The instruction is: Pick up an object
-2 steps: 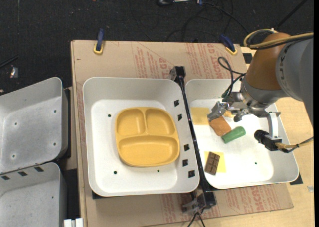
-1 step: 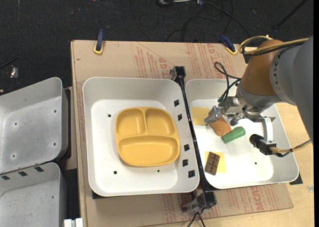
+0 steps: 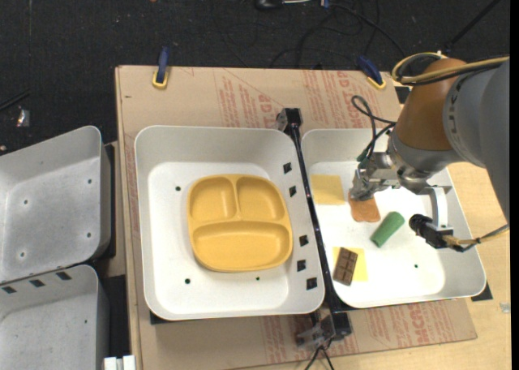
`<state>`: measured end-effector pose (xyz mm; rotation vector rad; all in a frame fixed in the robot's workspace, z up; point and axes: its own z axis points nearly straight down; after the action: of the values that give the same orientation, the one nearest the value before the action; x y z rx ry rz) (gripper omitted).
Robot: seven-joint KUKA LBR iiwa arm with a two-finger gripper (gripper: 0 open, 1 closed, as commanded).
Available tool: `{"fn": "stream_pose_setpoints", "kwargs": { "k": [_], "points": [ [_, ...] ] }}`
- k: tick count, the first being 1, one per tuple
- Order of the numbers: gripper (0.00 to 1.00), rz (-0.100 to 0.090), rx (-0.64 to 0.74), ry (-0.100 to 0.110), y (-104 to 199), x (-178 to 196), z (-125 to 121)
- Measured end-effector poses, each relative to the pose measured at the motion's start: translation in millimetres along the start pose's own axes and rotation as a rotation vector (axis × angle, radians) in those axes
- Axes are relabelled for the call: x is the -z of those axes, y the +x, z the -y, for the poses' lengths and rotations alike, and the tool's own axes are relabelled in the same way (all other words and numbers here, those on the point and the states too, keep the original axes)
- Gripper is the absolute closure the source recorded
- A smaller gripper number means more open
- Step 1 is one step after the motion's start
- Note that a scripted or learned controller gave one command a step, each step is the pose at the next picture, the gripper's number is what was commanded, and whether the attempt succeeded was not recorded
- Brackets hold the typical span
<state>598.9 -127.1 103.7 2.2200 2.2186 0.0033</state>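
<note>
Green cylinder [image 3: 388, 229] lies slantwise in the right bin [image 3: 422, 283], upper end pointing right. Gripper [image 3: 362, 191] hangs over an orange piece [image 3: 366, 212]; grip unclear. No writing reads.

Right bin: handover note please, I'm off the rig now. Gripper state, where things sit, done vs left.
Gripper: down in the right bin, right over the orange-brown piece. Can't tell if it has a hold on anything.
Right bin contents: pale yellow square at the far left, green cylinder mid-bin, brown chocolate-bar block lying on a yellow card near the front.
Left bin: yellow divided plate.
Done: arm is positioned at a target.
Left: nothing visibly lifted yet; the pick itself remains to be confirmed.
</note>
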Motion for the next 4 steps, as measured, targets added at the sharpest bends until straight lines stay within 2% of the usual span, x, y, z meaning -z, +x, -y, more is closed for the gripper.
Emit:
{"fn": "stream_pose_setpoints", "kwargs": {
  "k": [1,3,4],
  "points": [
    [1.0,0.001,0.004,-0.003,6.8,60.5,-6.1],
    [1.0,0.001,0.004,-0.004,8.4,158.5,-4.9],
    [1.0,-0.002,0.008,0.004,59.4,162.0,9.2]
  ]
}}
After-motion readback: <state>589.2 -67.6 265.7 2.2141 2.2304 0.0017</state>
